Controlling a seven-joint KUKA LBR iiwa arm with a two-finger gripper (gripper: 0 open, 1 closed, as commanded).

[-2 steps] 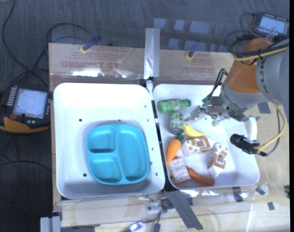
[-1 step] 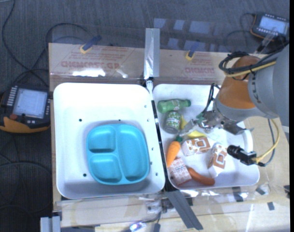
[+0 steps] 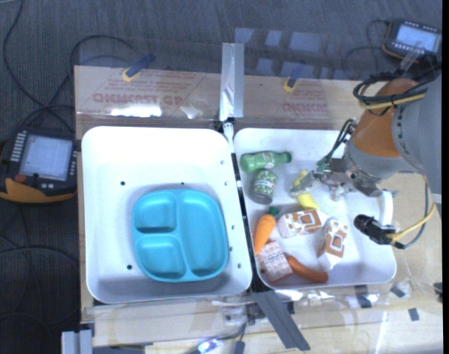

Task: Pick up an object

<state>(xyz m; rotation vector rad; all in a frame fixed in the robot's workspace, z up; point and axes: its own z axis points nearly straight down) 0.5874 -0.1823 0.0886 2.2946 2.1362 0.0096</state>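
Jaws [image 3: 318,174], state unclear, just above and beside the yellow toy [image 3: 305,198].

cardboard sheet [image 3: 154,94], behind left bin: faint red print, mirrored, not legible
cardboard sheet, behind right bin: same red print, unreadable
cartons [image 3: 301,223] in right bin: labels too small to read

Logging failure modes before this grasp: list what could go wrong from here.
1. The right bin is crowded: carrot, cartons and sausage lie close together, so a grasp may catch two or nudge neighbours.
2. The gripper sits by the small yellow item; it could slip away.
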